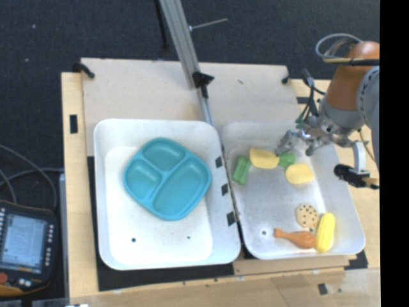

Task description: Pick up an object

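You are seeing the gripper (298, 142) hovering spread open and gripping nothing above the right bin (268, 245), just beside the small green piece (287, 159), so the pick is not yet done.

My arm (348, 94) is grey with a broad orange band above the wrist. A pale cable loops over its top, and thin dark cables trail down its side. The gripper (295, 142) is bare grey metal with small dark fittings.
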Tool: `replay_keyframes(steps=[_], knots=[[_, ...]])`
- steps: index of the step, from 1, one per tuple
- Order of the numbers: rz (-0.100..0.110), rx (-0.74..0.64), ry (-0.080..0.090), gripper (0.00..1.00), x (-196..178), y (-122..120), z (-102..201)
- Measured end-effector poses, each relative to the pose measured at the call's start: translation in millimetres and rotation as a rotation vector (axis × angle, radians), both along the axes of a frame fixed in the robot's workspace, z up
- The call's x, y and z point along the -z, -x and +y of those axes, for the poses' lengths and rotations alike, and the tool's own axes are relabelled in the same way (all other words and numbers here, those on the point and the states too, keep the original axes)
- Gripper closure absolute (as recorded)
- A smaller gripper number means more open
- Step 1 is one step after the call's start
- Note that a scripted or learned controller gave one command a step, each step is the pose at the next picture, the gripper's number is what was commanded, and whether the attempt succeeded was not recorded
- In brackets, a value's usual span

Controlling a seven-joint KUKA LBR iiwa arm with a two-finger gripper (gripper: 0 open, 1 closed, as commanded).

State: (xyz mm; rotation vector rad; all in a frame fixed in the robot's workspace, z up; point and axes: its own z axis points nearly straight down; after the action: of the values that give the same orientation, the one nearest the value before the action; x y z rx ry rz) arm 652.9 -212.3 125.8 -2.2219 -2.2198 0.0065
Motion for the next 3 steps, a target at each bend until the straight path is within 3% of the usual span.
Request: replay_keyframes(steps=[1, 2, 3], knots=[[-0.008, -0.002, 0.003, 1.00, -15.0, -2.0, -0.9], [-0.010, 0.002, 0.000, 1.00, -64.9, 5.2, 0.9], [-0.012, -0.003, 0.001, 1.00, -121.9, -6.2, -2.5]])
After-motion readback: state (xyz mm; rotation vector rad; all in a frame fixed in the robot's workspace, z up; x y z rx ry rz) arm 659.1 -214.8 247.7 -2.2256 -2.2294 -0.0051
